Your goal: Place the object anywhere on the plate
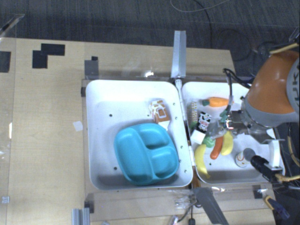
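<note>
grey arm (276, 93) reaching in, hand (220, 128) lowered

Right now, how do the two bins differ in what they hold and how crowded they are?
The left bin holds a blue divided plate and one small brown-and-white item near its back right corner; the right bin holds many small items, among them a banana, a carrot and a red piece. The arm reaches over the right bin, not the left bin. Both are shallow, white and side by side.

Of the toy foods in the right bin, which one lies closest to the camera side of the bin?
The yellow banana, curved along the bin's lower left corner. The red sausage-like piece sits above it, and the orange carrot is at the far end.
</note>
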You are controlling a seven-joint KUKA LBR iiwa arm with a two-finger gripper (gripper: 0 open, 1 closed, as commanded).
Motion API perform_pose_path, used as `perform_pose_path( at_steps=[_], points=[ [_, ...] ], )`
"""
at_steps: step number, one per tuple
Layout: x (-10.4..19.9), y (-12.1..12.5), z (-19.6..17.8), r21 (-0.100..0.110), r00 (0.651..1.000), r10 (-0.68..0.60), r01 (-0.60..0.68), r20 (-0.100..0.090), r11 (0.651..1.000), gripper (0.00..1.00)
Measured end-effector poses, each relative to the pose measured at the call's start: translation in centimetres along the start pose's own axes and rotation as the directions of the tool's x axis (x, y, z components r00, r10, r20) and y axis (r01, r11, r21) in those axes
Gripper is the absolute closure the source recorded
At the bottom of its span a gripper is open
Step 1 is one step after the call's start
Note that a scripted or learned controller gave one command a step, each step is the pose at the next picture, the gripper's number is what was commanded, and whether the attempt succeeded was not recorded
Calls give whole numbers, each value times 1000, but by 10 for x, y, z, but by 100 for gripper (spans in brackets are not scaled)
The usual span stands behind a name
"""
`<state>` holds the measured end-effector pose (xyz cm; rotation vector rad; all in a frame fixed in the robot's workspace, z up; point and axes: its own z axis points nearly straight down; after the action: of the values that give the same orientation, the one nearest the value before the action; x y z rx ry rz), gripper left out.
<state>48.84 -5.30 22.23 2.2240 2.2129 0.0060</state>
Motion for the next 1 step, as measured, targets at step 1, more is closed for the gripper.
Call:
perform_pose_path(
  at_steps=[1],
  points=[
    [68, 6, 39, 4, 998, 68, -68, 0, 998, 100]
  ],
)
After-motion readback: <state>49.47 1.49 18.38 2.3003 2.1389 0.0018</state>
